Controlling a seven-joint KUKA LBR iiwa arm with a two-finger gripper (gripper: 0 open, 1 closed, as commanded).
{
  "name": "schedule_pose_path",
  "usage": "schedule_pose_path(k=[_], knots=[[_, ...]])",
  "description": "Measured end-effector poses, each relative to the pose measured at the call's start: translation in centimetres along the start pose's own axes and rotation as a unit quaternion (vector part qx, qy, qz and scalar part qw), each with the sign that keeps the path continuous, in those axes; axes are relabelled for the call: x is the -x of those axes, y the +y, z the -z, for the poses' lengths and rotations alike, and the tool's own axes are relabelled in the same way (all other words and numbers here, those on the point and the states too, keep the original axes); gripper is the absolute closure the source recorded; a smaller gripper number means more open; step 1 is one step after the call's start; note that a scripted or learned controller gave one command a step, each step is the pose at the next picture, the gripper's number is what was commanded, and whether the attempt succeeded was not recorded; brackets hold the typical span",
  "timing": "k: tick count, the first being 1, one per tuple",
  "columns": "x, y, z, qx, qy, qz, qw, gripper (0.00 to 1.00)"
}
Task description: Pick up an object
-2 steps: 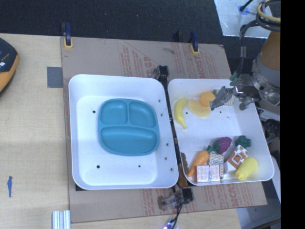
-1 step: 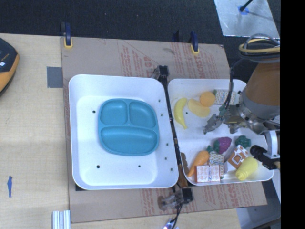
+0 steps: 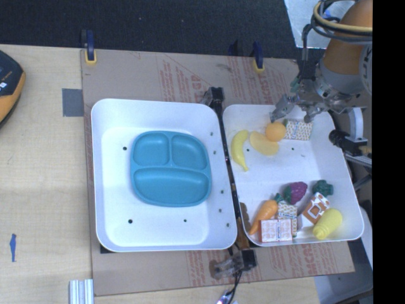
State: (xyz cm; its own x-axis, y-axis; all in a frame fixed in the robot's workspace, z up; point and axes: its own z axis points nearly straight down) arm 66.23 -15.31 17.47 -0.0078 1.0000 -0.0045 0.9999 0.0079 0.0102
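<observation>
My gripper [image 3: 294, 111] hangs over the far edge of the right bin [image 3: 304, 163], fingers spread and open, with nothing between them. Just below its fingertips lie a small orange ball [image 3: 275, 132] and a white patterned box [image 3: 299, 130]. A pale yellow piece [image 3: 263, 145] touches the ball, and a yellow banana [image 3: 239, 148] lies to its left. At the bin's near end sit purple grapes [image 3: 295, 190], a green piece [image 3: 323, 187], a carrot [image 3: 262, 215], an orange-and-white box [image 3: 316, 208], a yellow bottle-shaped toy [image 3: 327, 223] and a red-and-white box [image 3: 277, 230].
The left bin [image 3: 107, 170] holds a blue divided plate [image 3: 171, 168]. Black clamps [image 3: 215, 95] sit between the bins at the far and near ends. A yellow-and-black device [image 3: 7, 84] lies at the bench's left edge. The right bin's middle floor is bare.
</observation>
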Motion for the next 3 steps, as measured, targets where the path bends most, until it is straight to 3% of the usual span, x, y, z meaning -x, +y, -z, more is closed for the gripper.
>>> schedule_pose_path(k=[1, 2, 3], knots=[[-1.7, -0.8, -8.7, -0.010, 0.002, 0.000, 0.9999, 0.00], [-2.0, -0.7, -8.3, -0.008, 0.002, 0.000, 1.0000, 0.00], [-0.3, -0.7, -8.2, -0.006, 0.002, -0.002, 1.0000, 0.00]])
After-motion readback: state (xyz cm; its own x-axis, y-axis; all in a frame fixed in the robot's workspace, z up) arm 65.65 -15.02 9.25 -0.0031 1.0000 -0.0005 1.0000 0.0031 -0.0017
